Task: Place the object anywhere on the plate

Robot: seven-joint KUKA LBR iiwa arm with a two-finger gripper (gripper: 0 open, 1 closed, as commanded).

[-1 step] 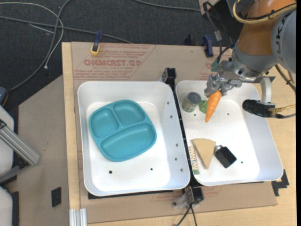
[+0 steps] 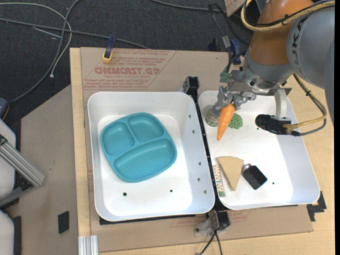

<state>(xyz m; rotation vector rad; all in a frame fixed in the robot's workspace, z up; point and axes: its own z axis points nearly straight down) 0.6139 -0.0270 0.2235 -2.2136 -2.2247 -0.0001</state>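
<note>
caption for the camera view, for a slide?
Gripper holds carrot over right bin; blue plate waits in left bin.

Dark carpet floor strewn with cables; cardboard sheet covers the bench.

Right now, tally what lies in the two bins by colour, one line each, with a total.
Teal: 1, the plate
Orange: 1, the carrot
Green: 1, the leafy piece
Tan: 1, the wedge
Black: 1, the small block
Total: 5
</note>
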